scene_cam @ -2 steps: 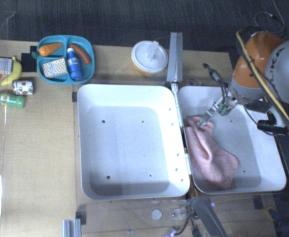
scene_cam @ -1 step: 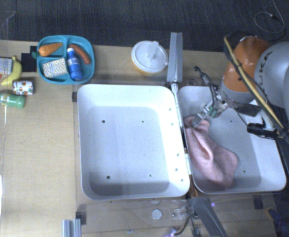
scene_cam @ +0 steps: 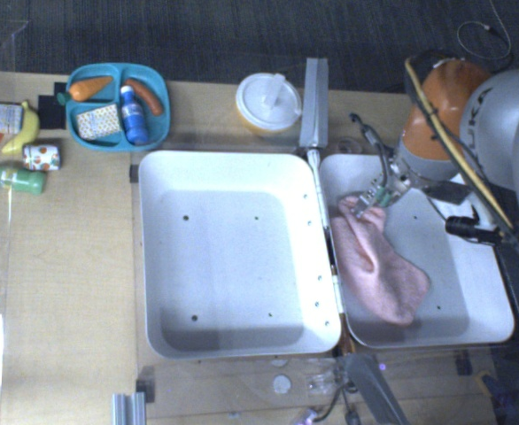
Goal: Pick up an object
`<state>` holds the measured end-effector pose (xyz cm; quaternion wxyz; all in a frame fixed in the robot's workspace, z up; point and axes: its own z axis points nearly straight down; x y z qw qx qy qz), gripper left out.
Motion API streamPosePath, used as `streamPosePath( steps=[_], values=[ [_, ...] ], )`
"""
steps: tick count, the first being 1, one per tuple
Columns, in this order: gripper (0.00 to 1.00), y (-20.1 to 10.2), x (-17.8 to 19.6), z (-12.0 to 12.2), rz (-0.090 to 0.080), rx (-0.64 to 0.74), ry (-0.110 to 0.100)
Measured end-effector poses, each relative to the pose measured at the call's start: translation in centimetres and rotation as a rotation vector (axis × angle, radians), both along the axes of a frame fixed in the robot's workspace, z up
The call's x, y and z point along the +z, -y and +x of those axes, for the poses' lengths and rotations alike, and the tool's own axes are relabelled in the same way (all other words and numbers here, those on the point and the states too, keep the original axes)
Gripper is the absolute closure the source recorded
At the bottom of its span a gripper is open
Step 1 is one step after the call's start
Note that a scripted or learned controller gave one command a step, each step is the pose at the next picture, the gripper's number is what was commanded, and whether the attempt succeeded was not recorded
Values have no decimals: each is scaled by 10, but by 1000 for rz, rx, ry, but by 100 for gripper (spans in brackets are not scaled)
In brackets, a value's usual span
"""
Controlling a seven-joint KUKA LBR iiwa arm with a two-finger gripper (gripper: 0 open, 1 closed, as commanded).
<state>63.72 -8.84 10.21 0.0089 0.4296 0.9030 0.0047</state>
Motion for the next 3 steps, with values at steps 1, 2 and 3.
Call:
streamPosePath(
  steps=[1, 2, 3],
  values=[
    [100, 1, 82, 1, -1, -71, -12],
    [100, 6, 96, 0, -1, -59, -15],
    [100, -26, 83, 31, 0, -67, -15]
  ],
)
